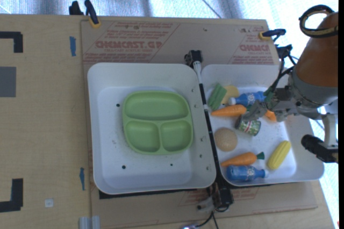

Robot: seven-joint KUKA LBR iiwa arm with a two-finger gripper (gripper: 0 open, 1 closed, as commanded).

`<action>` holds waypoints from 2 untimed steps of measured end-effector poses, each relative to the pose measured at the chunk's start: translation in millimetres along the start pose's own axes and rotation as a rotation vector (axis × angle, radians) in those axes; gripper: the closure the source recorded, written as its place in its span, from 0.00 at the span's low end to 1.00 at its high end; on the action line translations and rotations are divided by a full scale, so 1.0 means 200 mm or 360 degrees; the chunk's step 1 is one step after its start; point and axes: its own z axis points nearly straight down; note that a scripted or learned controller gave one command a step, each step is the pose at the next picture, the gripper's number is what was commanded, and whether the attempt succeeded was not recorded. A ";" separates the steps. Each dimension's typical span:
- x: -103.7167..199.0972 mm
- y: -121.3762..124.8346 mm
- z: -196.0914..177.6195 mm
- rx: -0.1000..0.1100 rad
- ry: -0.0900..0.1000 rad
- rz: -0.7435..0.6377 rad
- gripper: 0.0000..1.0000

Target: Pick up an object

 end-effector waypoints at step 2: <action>-0.02 0.30 0.67 -0.0009 -0.0002 -0.0001 0.00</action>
